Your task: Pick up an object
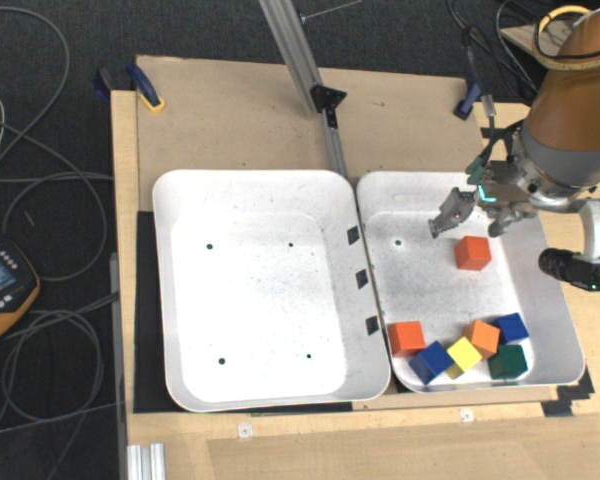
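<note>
While the tool (472,217) hangs over the right bin (540,308) at the frame's right, its two fingers stand spread apart, gripping nothing. Just below them an orange-red cube (472,253) rests on the bin floor. Six more blocks (462,348) cluster along the bin's lower edge. Left bin (170,268) adjoins.

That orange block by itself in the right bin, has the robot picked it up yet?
Not yet. The orange block lies on the floor of the right bin, apart from the blocks clustered at the near edge. The gripper hangs open just above it, holding nothing. Left to do: lower, close on the block, and lift.
</note>
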Available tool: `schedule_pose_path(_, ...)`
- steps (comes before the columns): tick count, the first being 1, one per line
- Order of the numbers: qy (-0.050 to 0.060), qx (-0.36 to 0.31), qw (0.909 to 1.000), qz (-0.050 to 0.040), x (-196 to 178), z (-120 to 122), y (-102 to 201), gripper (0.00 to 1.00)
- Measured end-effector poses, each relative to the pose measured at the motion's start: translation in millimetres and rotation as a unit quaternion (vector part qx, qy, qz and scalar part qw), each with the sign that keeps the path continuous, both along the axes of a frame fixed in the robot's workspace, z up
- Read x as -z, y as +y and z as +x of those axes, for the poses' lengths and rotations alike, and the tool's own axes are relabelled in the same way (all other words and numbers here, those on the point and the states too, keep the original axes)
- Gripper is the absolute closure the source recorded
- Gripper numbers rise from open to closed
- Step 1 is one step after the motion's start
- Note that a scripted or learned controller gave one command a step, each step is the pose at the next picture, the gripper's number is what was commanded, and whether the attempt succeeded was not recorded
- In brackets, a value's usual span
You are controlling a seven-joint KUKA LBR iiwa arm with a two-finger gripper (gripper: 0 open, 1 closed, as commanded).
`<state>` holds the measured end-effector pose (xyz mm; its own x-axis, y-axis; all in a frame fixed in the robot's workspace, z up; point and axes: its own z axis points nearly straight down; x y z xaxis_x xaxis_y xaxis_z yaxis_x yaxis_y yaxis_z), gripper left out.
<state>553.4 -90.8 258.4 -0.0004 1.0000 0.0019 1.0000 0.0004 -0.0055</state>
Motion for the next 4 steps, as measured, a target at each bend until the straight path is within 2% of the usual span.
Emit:
schedule_pose_path(1, -0.002, 0.000, 1.0000, -0.0004, -2, 1, 0, 0.00)
schedule_pose_path(3, 0.001, 0.001, 1.0000, 0.0001, 110, 14, -8, 0.00)
schedule_pose_path(4, 0.001, 0.000, 1.0000, 0.0002, 162, 12, -7, 0.00)
